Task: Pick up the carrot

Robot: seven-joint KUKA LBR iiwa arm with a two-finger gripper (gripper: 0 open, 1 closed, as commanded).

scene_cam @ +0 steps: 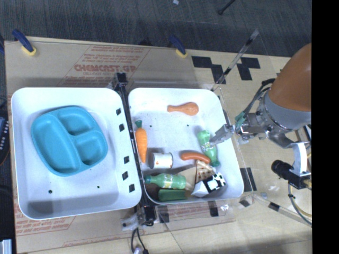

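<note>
Over at three o'clock of the right bin (159, 97), the claw (220, 136) hangs near a green bottle (207, 144); whether it's parted, I cannot tell. Carrot (141, 143) lies at nine o'clock, well apart.

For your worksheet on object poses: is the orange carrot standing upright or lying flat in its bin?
Lying flat. The orange carrot with green top lies along the left wall of the right-hand white bin, leafy end pointing away from the camera.
</note>
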